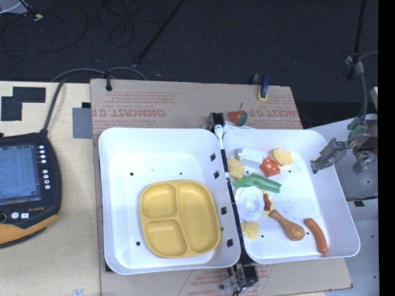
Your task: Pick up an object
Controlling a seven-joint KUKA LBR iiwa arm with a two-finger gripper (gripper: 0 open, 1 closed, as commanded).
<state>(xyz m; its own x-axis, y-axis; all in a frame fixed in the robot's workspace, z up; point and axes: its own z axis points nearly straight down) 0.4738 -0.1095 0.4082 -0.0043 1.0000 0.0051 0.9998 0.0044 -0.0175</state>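
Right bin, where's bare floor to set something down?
In the right bin, the bare floor lies along the right wall, between the gripper above and the sausage below. The left half is crowded around the green toy and white cup.

Looking down on two white bins side by side on a cardboard sheet (185, 103); left bin (123, 159) carrying a yellow divided plate (179, 217); right bin (333, 227) crowded with toy food near its left half: green piece (258, 182), red piece (270, 166), yellow pieces (282, 157), white cup (250, 202), brown drumstick (287, 225), sausage (316, 235) nearer the lower right corner; gripper (327, 156) hovering at the right bin's right rim, clear of the food; handheld control pad (24, 187) lying well off to the left.
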